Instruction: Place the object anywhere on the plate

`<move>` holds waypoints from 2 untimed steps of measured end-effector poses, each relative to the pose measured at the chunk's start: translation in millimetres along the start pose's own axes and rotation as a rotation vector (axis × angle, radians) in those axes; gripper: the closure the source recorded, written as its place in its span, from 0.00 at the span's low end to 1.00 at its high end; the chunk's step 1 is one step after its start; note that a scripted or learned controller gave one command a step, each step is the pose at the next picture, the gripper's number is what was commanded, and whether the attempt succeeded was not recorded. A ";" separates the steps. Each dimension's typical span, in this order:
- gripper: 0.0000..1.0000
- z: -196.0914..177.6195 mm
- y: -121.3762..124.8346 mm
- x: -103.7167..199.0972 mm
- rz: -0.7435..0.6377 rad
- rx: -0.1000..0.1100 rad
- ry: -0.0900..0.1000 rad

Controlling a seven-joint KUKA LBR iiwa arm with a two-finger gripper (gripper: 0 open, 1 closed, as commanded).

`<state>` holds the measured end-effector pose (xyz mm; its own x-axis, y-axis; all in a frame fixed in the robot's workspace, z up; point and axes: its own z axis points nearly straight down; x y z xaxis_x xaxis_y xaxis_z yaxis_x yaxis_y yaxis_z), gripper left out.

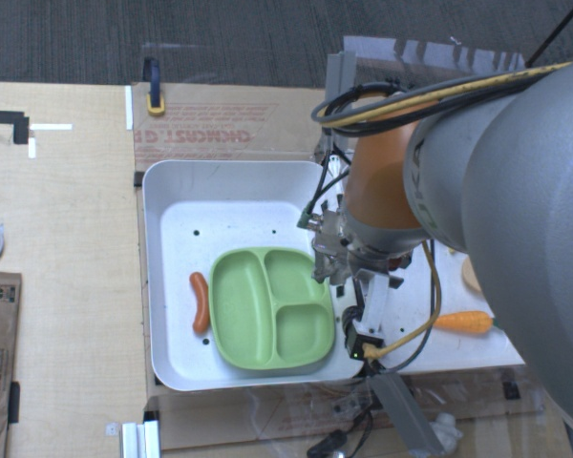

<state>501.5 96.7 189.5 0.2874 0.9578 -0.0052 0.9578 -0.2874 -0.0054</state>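
a small orange-red toy sausage (pixel 201 302) lies just left of the green three-compartment plastic plate (pixel 270 306); an orange toy carrot (pixel 465 323) lies well right. the hand (pixel 349 273) hangs by the plate's right rim, grip unclear; it could catch that rim and drag the plate.

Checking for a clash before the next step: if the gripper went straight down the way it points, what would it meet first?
Probably the white bin's floor or rim beside the green divided plate; depth is unclear.

We see faint red lettering, reversed and unreadable, on the cardboard sheet (pixel 231 127) behind the bin.
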 end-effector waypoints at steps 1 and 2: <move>1.00 54.0 3.2 9.8 -0.086 0.000 0.001; 1.00 2.5 -48.9 79.4 -0.224 -0.003 0.001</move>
<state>477.4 186.8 186.9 0.0675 0.9977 -0.0030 0.9977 -0.0676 -0.0038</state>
